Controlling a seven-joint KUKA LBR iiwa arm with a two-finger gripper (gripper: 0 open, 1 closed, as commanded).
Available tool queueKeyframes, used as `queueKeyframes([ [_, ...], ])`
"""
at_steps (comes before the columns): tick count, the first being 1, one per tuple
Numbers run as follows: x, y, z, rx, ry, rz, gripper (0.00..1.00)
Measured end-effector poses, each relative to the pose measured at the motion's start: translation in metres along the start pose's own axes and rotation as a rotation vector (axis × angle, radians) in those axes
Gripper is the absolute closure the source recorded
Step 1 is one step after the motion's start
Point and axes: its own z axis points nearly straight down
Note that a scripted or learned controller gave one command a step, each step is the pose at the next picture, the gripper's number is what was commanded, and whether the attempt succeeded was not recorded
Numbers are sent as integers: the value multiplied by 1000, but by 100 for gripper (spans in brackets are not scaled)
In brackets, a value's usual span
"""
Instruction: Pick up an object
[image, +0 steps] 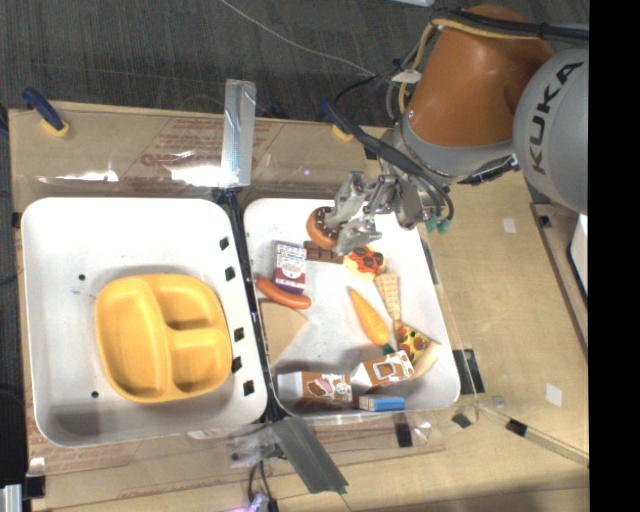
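My gripper (353, 226) hangs over the far part of the right bin (330, 345), under the grey wrist with the orange band. It sits just right of a brown donut (319, 228) and just above a red and orange toy (365, 262). Nothing can be seen held in it. Below it lie a small purple and white box (290, 263), a red sausage (283, 293), an orange carrot (369, 315) and a waffle cone (389, 292). A pizza slice (416, 346) lies near the bin's right wall.
The left bin (60, 230) holds a yellow divided plate (163, 333). Along the right bin's near wall lie a tan bread wedge (284, 326), a brown and white bottle (322, 386), a small carton (390, 368) and a blue bar (382, 403).
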Motion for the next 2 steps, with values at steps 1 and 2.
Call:
queueKeyframes([
  [1,-46,8,39,-1,6,104,100],
  [2,-47,8,27,0,0,100,100],
])
